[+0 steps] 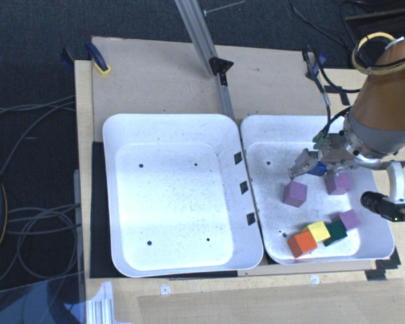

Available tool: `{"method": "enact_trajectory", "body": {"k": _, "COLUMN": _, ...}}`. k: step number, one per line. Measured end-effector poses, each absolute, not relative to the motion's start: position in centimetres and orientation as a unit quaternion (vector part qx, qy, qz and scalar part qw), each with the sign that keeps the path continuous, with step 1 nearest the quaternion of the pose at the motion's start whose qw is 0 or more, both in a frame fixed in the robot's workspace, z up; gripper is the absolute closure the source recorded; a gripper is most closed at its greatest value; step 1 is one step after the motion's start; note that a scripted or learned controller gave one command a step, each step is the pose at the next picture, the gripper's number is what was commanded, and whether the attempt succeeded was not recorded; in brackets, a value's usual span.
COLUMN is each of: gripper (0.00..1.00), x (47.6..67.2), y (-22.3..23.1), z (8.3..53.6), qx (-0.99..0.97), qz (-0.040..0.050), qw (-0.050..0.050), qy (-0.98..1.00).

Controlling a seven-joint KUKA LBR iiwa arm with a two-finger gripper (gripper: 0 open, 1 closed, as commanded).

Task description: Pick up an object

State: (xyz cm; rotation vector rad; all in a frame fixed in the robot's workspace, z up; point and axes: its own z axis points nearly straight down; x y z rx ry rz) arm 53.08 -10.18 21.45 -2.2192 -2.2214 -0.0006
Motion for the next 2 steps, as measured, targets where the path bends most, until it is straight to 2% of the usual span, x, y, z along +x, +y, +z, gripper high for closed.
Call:
{"method": "enact_trajectory", "body": {"k": 1, "gripper": 0.0, "x": 53.1, "y": -10.2, "z": 21.5, "qx": -0.707, "qz": -0.0004, "qw": 0.0, "qy": -0.707}}
{"method": "enact_trajectory", "body": {"k": 2, "gripper": 0.0, "x": 53.8, "y": -9.6, "z": 15.7, "qx": -0.707, "qz": 0.0017, "qw": 0.003, "qy": -0.707}}
